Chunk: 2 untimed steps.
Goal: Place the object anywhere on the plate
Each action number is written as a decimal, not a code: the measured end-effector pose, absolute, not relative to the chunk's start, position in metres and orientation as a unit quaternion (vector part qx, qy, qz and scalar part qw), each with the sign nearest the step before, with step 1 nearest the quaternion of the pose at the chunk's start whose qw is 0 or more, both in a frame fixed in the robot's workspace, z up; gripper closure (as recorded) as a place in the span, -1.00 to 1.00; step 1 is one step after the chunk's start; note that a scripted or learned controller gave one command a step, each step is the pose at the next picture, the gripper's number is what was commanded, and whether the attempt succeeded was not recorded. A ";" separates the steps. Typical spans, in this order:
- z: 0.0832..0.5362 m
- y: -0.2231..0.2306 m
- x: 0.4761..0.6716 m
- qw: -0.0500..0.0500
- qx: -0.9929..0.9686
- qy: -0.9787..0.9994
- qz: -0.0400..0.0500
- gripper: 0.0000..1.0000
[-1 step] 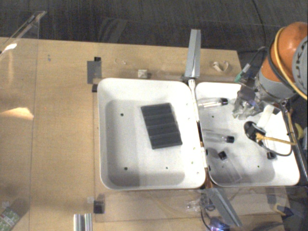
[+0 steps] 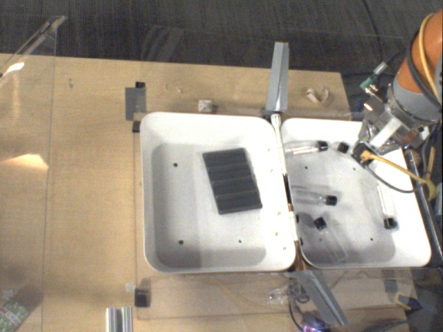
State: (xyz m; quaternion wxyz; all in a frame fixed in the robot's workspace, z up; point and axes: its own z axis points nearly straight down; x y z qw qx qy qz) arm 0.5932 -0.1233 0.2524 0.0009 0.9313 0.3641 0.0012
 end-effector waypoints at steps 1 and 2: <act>0.323 -0.130 0.597 0.001 0.980 0.198 0.001 1.00; 0.318 -0.167 0.616 0.001 0.991 0.133 0.000 1.00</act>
